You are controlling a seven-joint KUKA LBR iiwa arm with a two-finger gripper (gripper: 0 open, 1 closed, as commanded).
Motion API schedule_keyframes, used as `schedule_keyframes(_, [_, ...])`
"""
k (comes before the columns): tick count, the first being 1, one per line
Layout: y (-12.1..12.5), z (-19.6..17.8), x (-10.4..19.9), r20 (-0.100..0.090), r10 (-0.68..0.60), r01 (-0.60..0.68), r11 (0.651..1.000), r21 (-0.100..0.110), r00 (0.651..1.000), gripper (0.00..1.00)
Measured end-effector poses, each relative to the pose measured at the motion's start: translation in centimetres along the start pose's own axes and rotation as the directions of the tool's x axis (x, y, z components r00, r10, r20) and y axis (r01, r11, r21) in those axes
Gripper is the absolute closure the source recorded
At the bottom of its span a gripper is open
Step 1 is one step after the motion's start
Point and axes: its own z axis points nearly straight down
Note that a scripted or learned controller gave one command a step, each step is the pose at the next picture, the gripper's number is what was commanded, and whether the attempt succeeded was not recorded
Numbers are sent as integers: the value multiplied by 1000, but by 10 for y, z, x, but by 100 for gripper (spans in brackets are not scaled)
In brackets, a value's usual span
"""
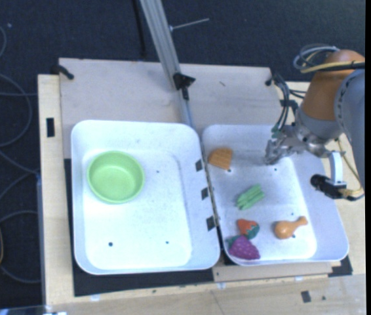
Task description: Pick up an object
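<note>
The right bin (316, 241) holds several toy foods: an orange-brown bun-like piece (221, 157) at its far left, a green vegetable (250, 196) in the middle, a red strawberry (247, 228), purple grapes (244, 247) at the near edge, and an orange drumstick-shaped piece (289, 228) at the near right. My gripper (274, 155) hangs low over the far right part of this bin, above bare floor, right of the bun and apart from it. Nothing shows between its fingers.
The left bin (139, 241) holds a green bowl (115, 176) near its left side. A slanted metal pole (162, 38) rises from between the bins at the back. The grey arm with its orange band (330, 90) reaches in from the right.
</note>
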Motion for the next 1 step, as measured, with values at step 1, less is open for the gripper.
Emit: schedule_keyframes(1, [4,-63,6,-3,-3,3,1000,-3,1000,100])
